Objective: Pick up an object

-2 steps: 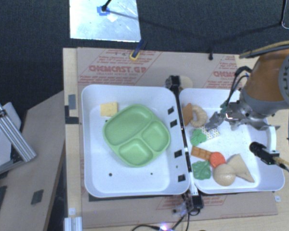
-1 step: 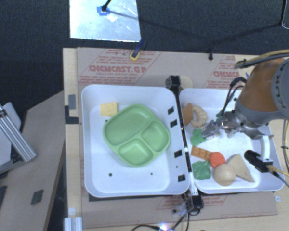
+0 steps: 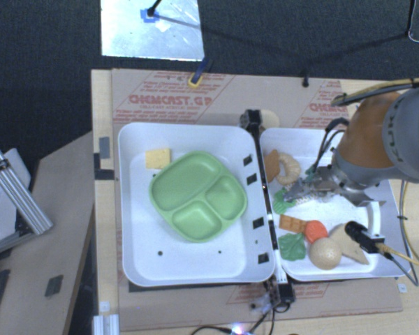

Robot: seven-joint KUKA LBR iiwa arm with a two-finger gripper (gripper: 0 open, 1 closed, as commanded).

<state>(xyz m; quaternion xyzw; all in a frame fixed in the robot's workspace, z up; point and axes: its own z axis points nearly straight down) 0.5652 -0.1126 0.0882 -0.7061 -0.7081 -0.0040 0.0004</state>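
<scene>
Toys crowd right bin (image 3: 387, 274); tool (image 3: 298, 190) low among them, finger state unclear.

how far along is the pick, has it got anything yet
Done: the arm has reached over the right bin and the gripper is low among the items, beside the tan ring. In hand: nothing visibly held. Left: grasping and lifting one item; the green tray and yellow block lie untouched in the left bin.

Mostly smooth plastic here
Green tray (image 3: 198, 195) looks matte plastic, white bins (image 3: 136, 257) smooth with slight sheen, bench (image 3: 279, 95) is printed cardboard-looking board.
</scene>
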